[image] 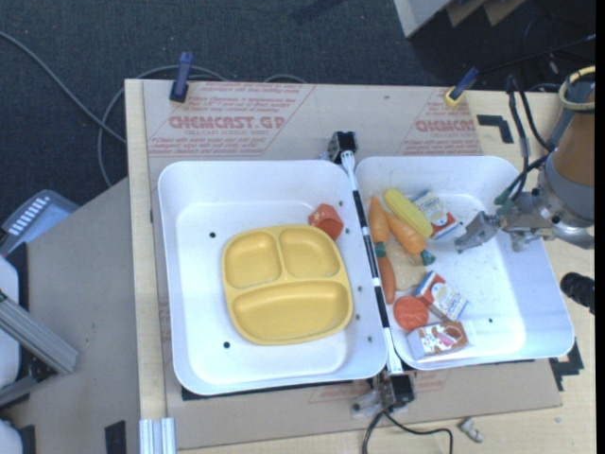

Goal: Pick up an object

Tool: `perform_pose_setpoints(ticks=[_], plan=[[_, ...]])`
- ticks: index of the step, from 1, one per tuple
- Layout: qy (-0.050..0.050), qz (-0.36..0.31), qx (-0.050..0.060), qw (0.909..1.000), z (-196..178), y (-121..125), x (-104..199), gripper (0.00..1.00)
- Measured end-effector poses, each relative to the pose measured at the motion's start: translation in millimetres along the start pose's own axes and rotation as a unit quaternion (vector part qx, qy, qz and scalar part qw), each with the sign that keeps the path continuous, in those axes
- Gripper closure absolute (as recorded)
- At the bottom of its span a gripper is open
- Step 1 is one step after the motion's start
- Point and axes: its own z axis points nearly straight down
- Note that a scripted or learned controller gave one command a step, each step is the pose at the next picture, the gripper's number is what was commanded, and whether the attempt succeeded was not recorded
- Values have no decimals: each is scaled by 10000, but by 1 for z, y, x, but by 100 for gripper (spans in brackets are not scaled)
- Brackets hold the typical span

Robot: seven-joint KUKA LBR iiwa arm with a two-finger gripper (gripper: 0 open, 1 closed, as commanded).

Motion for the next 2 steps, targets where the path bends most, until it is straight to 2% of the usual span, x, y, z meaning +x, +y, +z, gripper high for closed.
perform_pose_setpoints(ticks=[1,2], plan=[[3,-3,8,10000,31,22,45,0],[-12,5,-15,10000,114,29,58,0]])
